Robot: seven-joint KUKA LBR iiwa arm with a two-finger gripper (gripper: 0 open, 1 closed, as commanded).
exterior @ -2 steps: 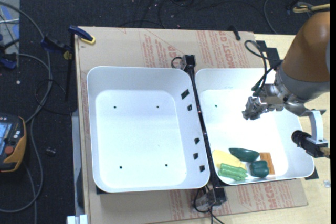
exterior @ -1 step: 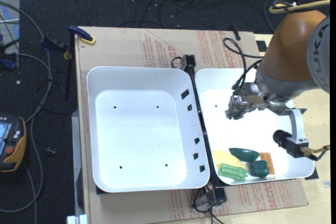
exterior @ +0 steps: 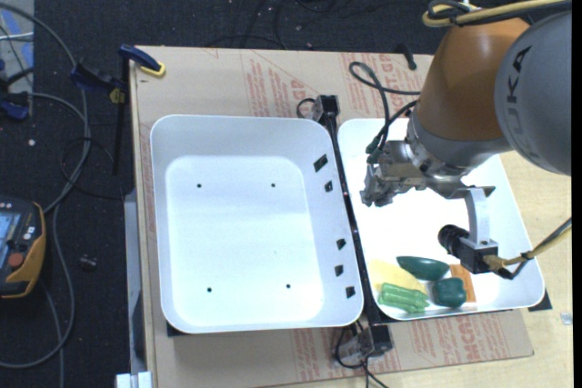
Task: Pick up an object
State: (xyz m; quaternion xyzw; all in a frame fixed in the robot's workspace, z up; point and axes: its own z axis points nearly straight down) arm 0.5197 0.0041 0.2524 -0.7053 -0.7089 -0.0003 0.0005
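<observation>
1. The arm (exterior: 496,77), grey with an orange band, reaches in from the right and hangs over the right bin (exterior: 523,300), covering most of its upper half.
2. The gripper (exterior: 380,186) sits over the left part of the right bin, near the divider between the two bins. Whether its fingers are spread or closed cannot be told from this slant; nothing shows between them.
3. The objects to pick lie clustered at the near edge of the right bin, well apart from the gripper: a dark green oval piece (exterior: 424,267), a ridged green piece (exterior: 402,297) just below it, a teal block (exterior: 449,291) to their right, a yellow piece (exterior: 389,273) partly under them, and an orange piece (exterior: 463,280) tucked behind the teal block.
4. A black fitting (exterior: 466,243) on a white bracket hangs from the wrist just above this cluster, crowding its right side.
5. The left bin (exterior: 250,227) lies beside the right one, its rim carrying small black clips (exterior: 341,243) along the shared edge.
6. Cables (exterior: 373,86) trail across the cardboard-covered bench (exterior: 245,82) behind the bins.
</observation>
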